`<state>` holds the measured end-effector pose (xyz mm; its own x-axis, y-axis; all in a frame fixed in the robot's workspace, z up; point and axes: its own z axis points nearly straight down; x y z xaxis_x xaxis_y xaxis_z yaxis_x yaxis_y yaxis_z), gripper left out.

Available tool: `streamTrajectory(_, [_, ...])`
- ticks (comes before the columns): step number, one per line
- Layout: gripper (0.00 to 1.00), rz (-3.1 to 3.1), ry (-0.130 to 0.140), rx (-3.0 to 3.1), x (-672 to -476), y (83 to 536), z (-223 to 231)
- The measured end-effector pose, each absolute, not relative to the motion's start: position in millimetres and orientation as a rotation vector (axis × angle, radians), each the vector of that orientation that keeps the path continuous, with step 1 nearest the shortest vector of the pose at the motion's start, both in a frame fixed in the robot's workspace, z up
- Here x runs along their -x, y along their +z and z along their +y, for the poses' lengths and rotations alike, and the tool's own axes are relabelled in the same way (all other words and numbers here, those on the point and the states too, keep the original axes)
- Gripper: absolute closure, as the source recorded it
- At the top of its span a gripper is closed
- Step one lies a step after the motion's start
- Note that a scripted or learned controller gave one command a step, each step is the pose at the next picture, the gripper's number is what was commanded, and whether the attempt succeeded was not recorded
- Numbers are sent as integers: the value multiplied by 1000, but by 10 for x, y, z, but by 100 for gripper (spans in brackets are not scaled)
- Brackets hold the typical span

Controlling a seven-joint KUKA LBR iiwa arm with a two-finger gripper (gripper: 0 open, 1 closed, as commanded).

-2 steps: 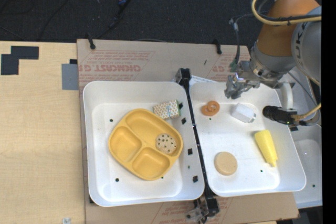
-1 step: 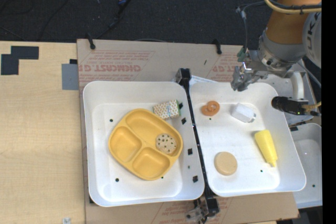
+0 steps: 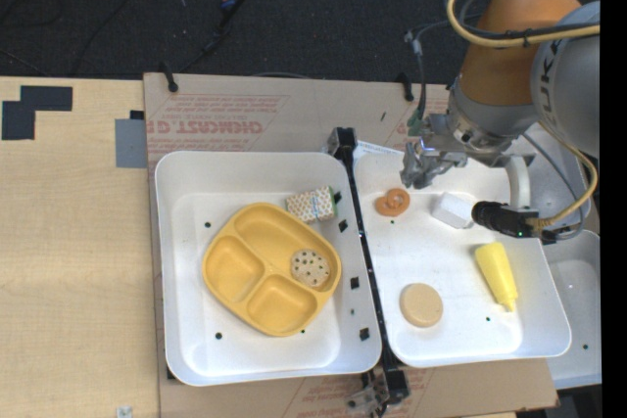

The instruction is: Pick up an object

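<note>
Poised over the upper part of the right bin (image 3: 549,333): the jaws (image 3: 419,173), dark and small against the white, too blurred to tell whether wide or narrow; nothing seen between them. Nearest candidate: an orange ring-shaped piece, like a small doughnut (image 3: 395,203), just below and left of the jaws, lying flat and apart from the bin wall. Further choices in the same bin: a white block (image 3: 454,209) to the right, a yellow bottle (image 3: 498,274) at lower right, a tan round disc (image 3: 422,304) lower centre. Over in the left bin (image 3: 176,308): a yellow divided plate (image 3: 245,289) carrying a cookie (image 3: 310,266), a patterned block (image 3: 312,204) touching its upper rim.

Best approach, probably: shift slightly down-left until centred above the doughnut, descend straight, straddle the ring across its width, close gently. Risk: a low, flat shape easily nudged aside or pinched by one edge only, so centring first matters. Lift slowly, checking for grip.
</note>
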<state>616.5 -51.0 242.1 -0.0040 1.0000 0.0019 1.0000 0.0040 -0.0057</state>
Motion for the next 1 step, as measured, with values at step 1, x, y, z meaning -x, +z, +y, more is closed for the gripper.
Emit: streamTrajectory(1, [100,-2222,5,2212,-5968,2273,-33])
